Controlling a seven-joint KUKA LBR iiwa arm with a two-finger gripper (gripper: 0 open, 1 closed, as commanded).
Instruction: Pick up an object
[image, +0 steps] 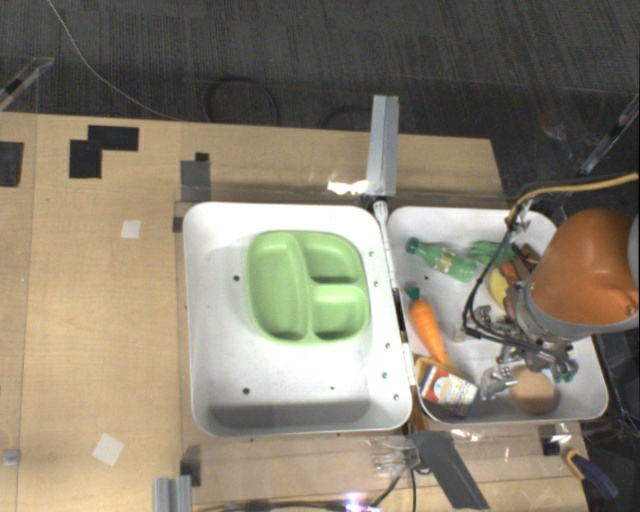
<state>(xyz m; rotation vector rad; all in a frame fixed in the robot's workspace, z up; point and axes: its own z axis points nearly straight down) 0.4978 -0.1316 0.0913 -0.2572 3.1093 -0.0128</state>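
The right bin (590, 405) holds several items. A green bottle (455, 258) lies near its far edge, an orange carrot (428, 330) lies by its left wall, and a small labelled can (447, 388) lies on its side at the near left corner. A brown rounded lump (535, 395) sits at the near right, with a yellow piece (497, 287) partly hidden under the arm. My gripper (505, 377) hangs low over the bin's near half, between the can and the brown lump and close beside the lump. The arm's orange band (590, 265) covers the bin's right side.
The left bin (215, 300) holds a green divided plate (305, 285) in its middle. A metal post (383, 145) stands at the far edge between the bins. Cables loop around the wrist (480, 320).
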